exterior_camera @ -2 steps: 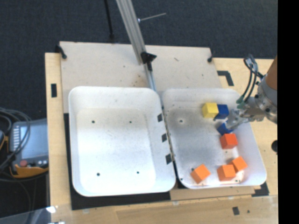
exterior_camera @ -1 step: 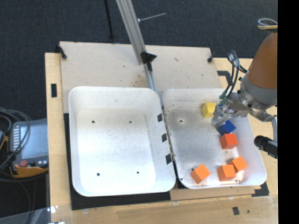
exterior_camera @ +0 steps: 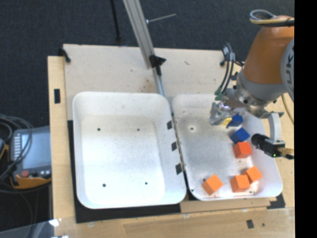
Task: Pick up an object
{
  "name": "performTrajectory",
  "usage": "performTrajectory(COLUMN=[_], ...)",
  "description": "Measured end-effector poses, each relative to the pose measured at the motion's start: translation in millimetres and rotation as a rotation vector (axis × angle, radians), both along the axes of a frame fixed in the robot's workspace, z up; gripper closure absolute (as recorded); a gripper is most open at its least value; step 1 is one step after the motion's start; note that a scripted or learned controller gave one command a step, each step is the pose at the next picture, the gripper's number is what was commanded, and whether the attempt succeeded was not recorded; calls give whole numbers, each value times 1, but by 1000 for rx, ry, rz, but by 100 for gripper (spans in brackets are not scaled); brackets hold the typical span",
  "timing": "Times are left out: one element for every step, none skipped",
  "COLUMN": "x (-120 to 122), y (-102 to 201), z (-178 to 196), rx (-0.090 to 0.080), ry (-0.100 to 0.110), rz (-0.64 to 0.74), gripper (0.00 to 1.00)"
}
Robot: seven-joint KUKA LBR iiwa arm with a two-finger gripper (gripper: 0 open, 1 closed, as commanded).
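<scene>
Gripper [exterior_camera: 218,114] — blue block [exterior_camera: 236,119] just beside

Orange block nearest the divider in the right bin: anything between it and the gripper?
Nothing visible. The gripper sits over the right bin, near its far end, and bare bin floor lies between it and the orange block. The other blocks lie off to the right.
</scene>
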State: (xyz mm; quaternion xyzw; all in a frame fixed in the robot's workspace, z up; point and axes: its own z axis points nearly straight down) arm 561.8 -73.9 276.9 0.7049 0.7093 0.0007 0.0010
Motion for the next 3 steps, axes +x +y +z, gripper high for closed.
performTrajectory(x=[23, 49, 72], y=[37, 78, 129], z=[-7, -10, -11], rx=[0, 0, 1], ry=[1, 0, -1], rz=[-1, -1, 1], gripper=[100, 100, 100])
